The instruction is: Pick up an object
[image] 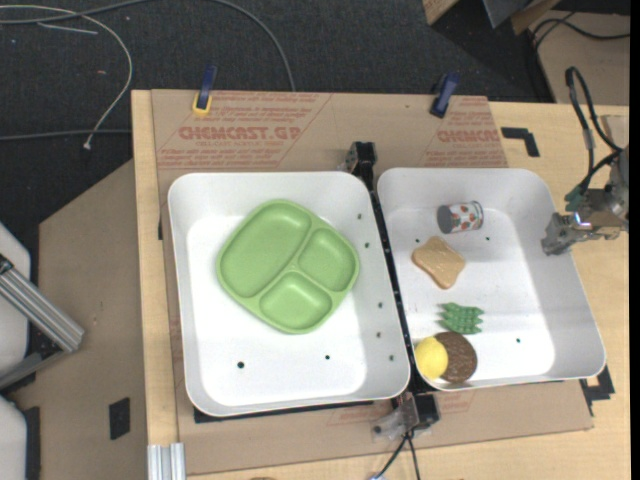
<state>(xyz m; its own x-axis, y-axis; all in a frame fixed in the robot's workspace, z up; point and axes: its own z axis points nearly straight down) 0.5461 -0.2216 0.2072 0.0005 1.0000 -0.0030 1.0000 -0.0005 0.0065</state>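
Right bin (pixel 560 298) holds can (pixel 460 216) lying sideways.

The claw (pixel 562 234) hangs at the view's right edge, pointing left.

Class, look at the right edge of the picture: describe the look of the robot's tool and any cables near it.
The tool is small, grey and metallic, blocky in shape. Thin dark cables loop above it and run down toward it. Its details are too blurred to make out any markings.
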